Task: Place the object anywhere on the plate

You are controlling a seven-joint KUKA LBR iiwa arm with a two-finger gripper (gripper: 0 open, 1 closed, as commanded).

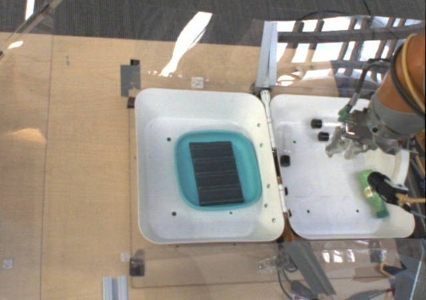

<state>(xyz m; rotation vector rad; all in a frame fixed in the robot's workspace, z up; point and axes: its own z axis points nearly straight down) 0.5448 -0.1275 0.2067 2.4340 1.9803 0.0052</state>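
Left bin (154, 159) on the worktop (66, 159) holds a teal square plate (249, 169) with a dark ribbed slab (215, 172) lying flat in its middle. Right bin (313, 205) has the green object (373, 192), a marker-like stick with a black part, lying near its right edge, well apart from the plate. The claw (343, 146) hangs over the right bin's upper part, up-left of the green object and not touching it, its fingers spread somewhat with nothing between them.
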